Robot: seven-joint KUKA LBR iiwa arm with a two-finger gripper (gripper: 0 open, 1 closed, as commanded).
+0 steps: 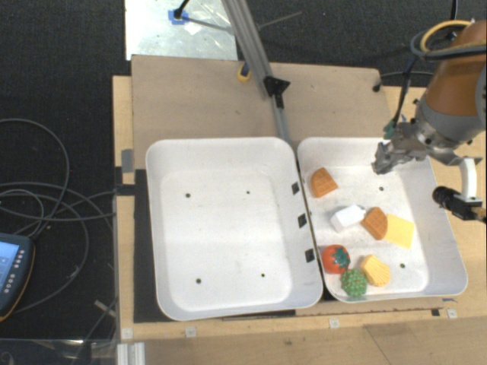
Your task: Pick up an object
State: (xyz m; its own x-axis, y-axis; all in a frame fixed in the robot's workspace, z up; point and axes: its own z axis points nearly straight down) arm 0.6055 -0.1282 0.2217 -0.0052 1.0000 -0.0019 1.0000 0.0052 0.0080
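Dark speckled floor surrounds tan wooden bench. Black cables loop across floor at left. Pale glossy panel lies beyond bench (possibly reflective sheet, hard to tell). Grey slanted pole crosses it. Handheld screen device sits at left edge.

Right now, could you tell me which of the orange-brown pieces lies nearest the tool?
The orange-brown wedge at the right bin's upper left, lying alone; the other one sits lower, touching the white block.

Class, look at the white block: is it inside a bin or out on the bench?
Inside. The white block lies on the right bin's floor, touching an orange piece.
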